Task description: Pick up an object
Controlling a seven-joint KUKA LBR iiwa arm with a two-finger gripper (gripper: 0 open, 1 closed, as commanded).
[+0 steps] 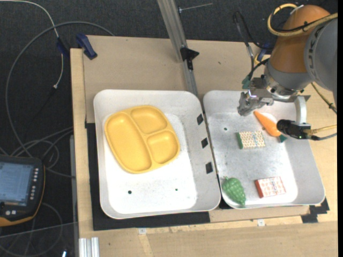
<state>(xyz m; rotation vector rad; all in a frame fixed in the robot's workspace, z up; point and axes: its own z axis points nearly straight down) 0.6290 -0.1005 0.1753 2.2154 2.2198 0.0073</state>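
At the near edge of the right bin (305, 191) lie a green toy (234, 190), close to its near-left corner, and a small red box (269, 186), toward the near-right. Further in, around the middle, sits a pale checked block (251, 140). Beyond it, by the far-right part of the bin, an orange carrot (266, 122) lies tilted, and the claw (246, 105) hangs just beside the carrot's far end. The left bin (107, 197) carries a yellow divided plate (142, 138).

My reading is that the step in hand is the reach: the claw is low over the bin near the carrot, with nothing seen gripped. Whether its tips are apart or together I cannot tell. The next move likely calls for centring over the carrot, lowering, then clamping.
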